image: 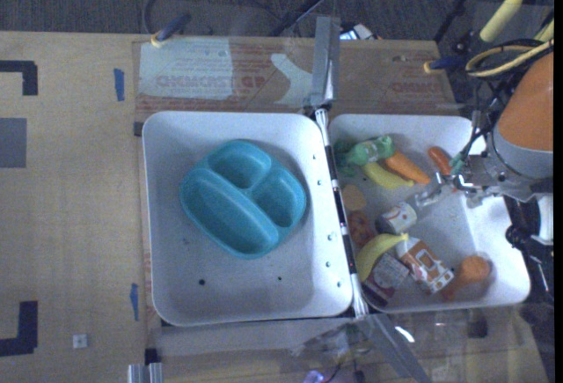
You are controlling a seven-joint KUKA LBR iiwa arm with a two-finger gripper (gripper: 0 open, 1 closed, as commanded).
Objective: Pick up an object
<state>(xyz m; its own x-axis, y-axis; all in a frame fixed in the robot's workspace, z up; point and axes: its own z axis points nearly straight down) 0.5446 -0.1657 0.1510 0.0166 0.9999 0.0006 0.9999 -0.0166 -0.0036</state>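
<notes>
Hovering over the right bin (pixel 519 271) near its right edge, the hand (pixel 444 186) approaches the carrot (pixel 406 166); its state I cannot tell. Next it must descend and grip.

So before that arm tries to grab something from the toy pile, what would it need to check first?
1. Things to pick lie in the right white bin: ok.
2. Pincer is over that bin: ok.
3. Nearest target, the orange plastic carrot, lies exposed: ok.
4. Pincer open or shut: cannot tell.
5. Teal divided plastic plate sits apart in the left white bin, out of the way: ok.
</notes>
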